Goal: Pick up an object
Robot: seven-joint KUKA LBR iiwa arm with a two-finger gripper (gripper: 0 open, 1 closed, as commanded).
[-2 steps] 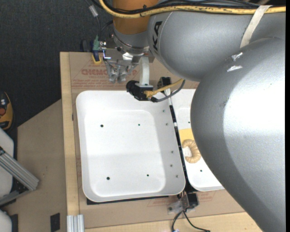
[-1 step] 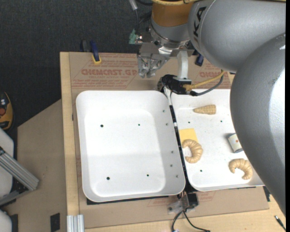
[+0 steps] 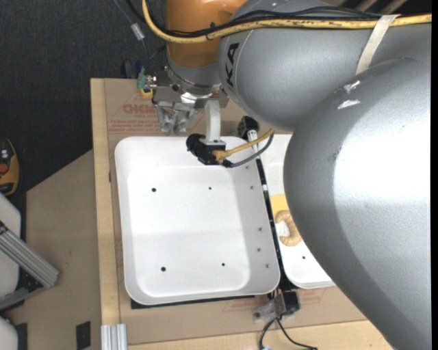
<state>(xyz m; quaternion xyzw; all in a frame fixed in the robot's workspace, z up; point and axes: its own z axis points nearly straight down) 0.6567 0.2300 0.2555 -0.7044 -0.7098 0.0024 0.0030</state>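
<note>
My arm (image 3: 342,123): grey, sweeping in from the right and covering most of the right bin; the orange band (image 3: 198,20) sits at the top, above my wrist.
Left bin (image 3: 137,205): white and shallow, a few small dark dots on its floor.
Right bin (image 3: 301,270): a strip of it shows beside the left bin, under my arm.
Object (image 3: 286,229): a pale ring-shaped piece lies in the right bin on a yellow patch, near the wall between the bins.
My gripper (image 3: 173,123): above the far rim of the left bin, towards its left corner; whether it is wide or narrow I cannot tell, and nothing shows held in it.
</note>
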